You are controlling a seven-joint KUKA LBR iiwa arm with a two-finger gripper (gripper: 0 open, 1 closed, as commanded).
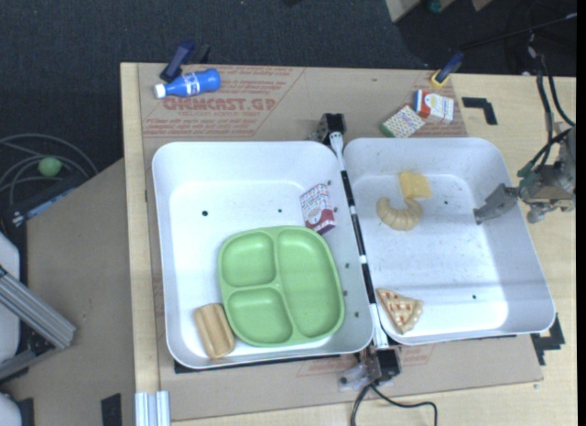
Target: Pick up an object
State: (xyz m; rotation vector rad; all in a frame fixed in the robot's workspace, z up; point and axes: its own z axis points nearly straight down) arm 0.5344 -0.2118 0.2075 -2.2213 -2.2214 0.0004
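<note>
The right bin (513,278) holds a tan croissant (400,213), a yellow block (414,184) just behind it, and a waffle-patterned wedge (400,310) in its near left corner. In the left bin (174,232) lie a green divided plate (277,284), a tan bun (213,330) at its near left, and a red-and-white packet (317,207) against the right wall. My gripper (524,195) hangs at the right bin's right rim, its grey tip reaching over the wall, about a hand's width right of the croissant. Nothing is seen in it.
On the bench behind the bins lie a blue-and-white bottle (188,83), a blue clip (448,69) and two small boxes (418,114). A black divider bar (352,223) runs between the bins. Cables (549,94) hang at the far right.
</note>
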